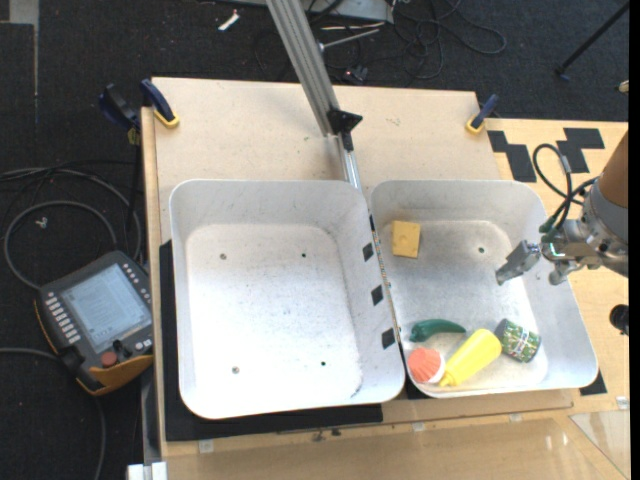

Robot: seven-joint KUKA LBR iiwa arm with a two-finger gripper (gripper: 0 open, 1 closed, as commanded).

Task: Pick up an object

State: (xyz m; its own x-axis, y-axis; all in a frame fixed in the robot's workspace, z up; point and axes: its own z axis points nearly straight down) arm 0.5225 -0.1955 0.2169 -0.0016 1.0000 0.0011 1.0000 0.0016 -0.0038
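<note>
We see the arm (612, 193) cut off by the right edge, so only its wrist end shows above the gripper (535, 263). We cannot tell how the gripper's fingers stand; they blur into grey metal. Below the gripper, the green can (519, 341) carries a label too small for us to read. Left of that, the yellow object (472, 356) overlaps the orange-red ball (426, 365), hiding part of it. Far left of the gripper, the pendant's (98, 318) screen is too small to read.
</note>
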